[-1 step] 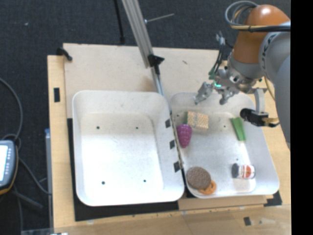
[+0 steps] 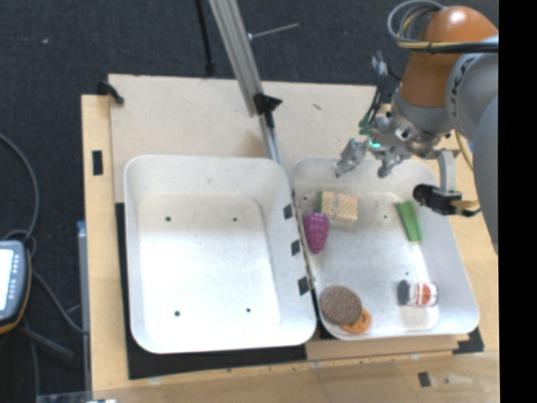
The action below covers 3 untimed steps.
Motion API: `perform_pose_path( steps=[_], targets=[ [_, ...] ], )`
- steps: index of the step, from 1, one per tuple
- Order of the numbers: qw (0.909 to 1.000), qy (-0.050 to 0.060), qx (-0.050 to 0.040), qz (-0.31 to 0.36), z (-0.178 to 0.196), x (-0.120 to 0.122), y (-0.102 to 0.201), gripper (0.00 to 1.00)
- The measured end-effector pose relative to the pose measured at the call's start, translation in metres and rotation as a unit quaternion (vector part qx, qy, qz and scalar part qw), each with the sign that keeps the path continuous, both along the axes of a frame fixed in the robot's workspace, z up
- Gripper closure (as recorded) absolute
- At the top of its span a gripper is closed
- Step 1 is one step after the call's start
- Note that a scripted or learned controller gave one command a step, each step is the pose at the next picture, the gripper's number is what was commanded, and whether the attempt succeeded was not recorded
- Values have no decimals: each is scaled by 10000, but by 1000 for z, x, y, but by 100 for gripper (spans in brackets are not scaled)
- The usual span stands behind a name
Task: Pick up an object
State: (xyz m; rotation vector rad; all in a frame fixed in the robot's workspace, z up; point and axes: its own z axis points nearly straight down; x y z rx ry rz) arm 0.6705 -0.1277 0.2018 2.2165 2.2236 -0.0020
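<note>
Nothing's been grabbed yet: the grey two-finger gripper [image 2: 367, 159] is hung with jaws spread apart just above the tan square wafer block [image 2: 339, 206], probably being lined up for a drop onto it.

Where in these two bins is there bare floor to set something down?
The left bin is bare throughout. In the right bin, a patch lies between purple item, green stick, brown disc and can. The top, near the wafer block below the hand, is crowded.
</note>
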Motion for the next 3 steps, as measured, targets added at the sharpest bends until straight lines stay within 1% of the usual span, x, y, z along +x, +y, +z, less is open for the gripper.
perform_pose_path(
  steps=[1, 2, 3],
  targets=[
    [10000, 23, 3, 7, -53, 8, 3, 0],
    [10000, 20, -1, 10, -104, 8, 2, 0],
    [10000, -19, -19, 25, -88, 10, 1, 100]
  ],
)
